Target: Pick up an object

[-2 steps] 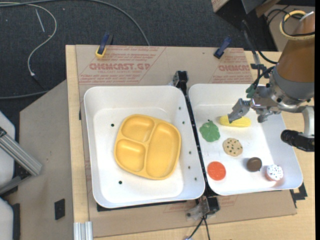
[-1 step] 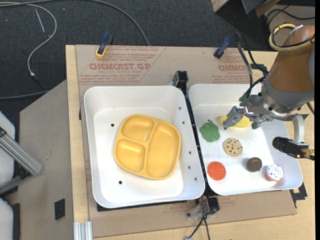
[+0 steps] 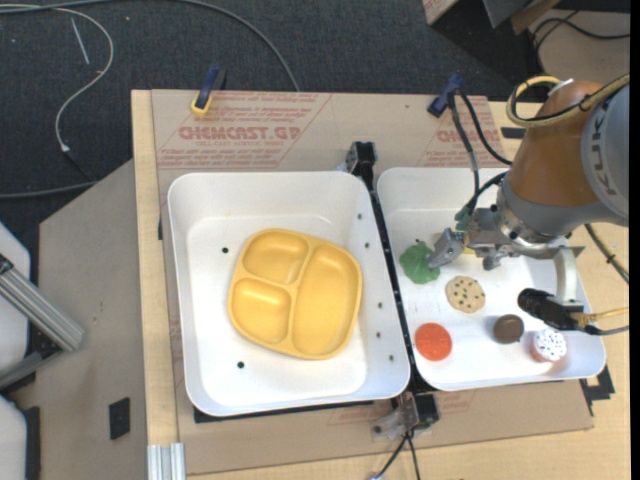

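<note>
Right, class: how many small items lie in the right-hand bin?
5: green piece by the gripper, cookie, orange disc, brown ball, white dotted piece. The arm may hide more.

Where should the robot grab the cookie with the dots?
Probably by its rim, from straight above. The cookie lies flat in the right bin, so the fingers should pinch across its round edge. The green toy sits apart on its left.

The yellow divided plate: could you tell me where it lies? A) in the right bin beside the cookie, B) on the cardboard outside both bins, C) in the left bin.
C: the yellow divided plate lies flat in the left bin, while the cookie sits in the right bin.
</note>
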### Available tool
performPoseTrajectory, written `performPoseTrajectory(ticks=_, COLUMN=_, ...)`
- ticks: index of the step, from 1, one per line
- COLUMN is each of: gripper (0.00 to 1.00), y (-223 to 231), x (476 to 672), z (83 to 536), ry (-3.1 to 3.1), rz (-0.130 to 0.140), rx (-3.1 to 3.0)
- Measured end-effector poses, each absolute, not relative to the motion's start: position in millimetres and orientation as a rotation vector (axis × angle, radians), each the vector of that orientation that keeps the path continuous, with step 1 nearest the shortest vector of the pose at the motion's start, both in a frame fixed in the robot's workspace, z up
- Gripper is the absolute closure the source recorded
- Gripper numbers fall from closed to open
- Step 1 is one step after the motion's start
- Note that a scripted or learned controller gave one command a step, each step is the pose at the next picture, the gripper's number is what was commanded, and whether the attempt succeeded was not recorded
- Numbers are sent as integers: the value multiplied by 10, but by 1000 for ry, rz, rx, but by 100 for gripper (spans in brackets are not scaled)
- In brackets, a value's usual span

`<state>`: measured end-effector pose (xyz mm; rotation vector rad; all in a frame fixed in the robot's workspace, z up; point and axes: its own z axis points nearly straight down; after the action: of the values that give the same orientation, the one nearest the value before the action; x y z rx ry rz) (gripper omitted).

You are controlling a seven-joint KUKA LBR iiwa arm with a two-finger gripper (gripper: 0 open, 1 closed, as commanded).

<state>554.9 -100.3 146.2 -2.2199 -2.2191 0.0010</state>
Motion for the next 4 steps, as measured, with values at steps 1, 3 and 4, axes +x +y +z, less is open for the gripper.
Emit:
performPoseTrajectory(ticks=1, gripper=0, y=-988, x=5630, z=880, ry=-2218, rz=3, rx=-2217)
performPoseTrajectory(ticks=3, gripper=100, y=-1034, x=5654, z=1671, ry=-2226, rz=-6, rx=-2224)
performPoseTrajectory(ticks=4, gripper=100, y=-1024, x=5709, z=2316, ry=-2228, rz=-8, rx=-2224)
